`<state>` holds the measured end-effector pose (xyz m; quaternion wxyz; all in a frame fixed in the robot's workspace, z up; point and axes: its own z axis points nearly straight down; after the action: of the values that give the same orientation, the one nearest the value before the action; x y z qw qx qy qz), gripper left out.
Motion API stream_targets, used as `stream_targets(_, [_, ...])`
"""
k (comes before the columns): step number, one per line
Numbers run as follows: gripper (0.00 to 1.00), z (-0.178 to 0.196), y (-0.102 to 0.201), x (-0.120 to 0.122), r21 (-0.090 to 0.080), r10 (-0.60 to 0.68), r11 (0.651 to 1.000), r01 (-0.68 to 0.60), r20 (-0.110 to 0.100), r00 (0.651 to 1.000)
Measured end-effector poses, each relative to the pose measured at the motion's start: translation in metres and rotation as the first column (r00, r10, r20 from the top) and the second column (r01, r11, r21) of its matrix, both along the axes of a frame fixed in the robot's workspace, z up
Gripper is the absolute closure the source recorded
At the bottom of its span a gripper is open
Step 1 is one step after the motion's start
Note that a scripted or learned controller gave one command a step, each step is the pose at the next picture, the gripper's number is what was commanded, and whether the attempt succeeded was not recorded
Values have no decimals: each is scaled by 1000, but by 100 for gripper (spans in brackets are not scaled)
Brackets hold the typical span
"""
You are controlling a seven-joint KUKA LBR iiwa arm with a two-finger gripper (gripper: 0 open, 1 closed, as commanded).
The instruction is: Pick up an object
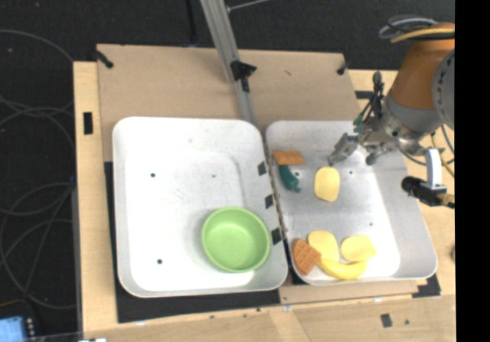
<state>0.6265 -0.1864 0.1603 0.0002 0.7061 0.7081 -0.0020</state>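
**Two bins, and the gripper is hanging open above the right one**

You are looking down on two shallow white bins sitting side by side on the bench. The arm (423,80) is reaching in from the right, its orange band showing above the wrist, and the gripper (358,151) is hovering over the far part of the right bin (398,218). Its two fingers are standing apart — you are seeing nothing between them.

Your nearest candidate is the pale yellow block (327,184), lying just in front of and slightly left of the gripper, apart from it. It is looking smooth and rounded at the corners, a little taller than wide from this angle, and it is resting alone on bare bin floor.

To its left, against the wall between the bins, a small orange-brown piece (288,157) is lying flat, with a little teal object (290,177) just below it; that one is too small for you to make out its shape.

At the near edge of the right bin a cluster is sitting packed together — a waffle-textured orange piece (305,256) on the left, a round yellow piece (322,242) touching it, another yellow lump (358,248) to the right, and a curved yellow banana (341,268) lying along the front of them.

In the left bin (168,172), a light green bowl (235,239) is sitting upright near the front right corner.
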Motion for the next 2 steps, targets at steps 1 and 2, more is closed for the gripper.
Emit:
stream_targets(1, [0, -50, -2, -1, 0, -3, 1000, 3, 1, 1000])
stream_targets(2, [100, -38, -2, 1, -1, -1, 1000, 1, 6, 1000])
